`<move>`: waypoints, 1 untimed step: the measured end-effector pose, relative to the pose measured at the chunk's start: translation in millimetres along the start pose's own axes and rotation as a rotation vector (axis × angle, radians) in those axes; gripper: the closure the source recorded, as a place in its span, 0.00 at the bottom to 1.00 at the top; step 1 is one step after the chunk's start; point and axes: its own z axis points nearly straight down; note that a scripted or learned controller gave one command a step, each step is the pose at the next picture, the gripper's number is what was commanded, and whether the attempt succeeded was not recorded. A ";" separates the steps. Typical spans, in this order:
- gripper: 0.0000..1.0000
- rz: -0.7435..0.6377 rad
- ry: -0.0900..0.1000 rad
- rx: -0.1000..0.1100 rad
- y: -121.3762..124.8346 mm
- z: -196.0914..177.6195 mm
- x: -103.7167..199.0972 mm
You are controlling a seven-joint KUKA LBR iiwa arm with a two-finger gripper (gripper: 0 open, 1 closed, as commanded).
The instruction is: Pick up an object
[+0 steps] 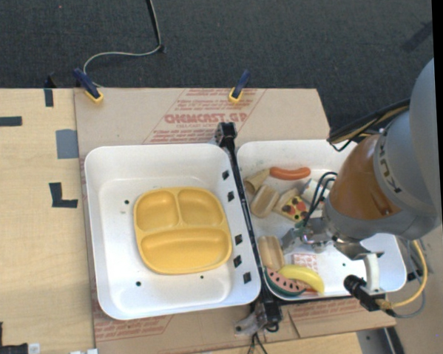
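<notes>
Your grey arm with the orange band (362, 184) reaches down into the right-hand shallow white bin (386, 271), and its gripper (307, 233) sits low among the toys near the bin's middle. Whether it is open or closed you cannot tell. Just below the gripper lie a yellow toy banana (302, 278) and a watermelon slice (281, 285); just to its left stands a tan wooden block (268, 251). Above it you see a red-orange sausage (289, 173) and pale bread-like pieces (265, 196). Well to its left, a yellow divided plastic plate (183, 230) rests in the left-hand white bin (105, 216).
</notes>
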 end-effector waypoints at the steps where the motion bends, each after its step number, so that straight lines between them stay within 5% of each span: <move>1: 0.00 -0.002 0.001 0.001 0.1 0.1 -0.5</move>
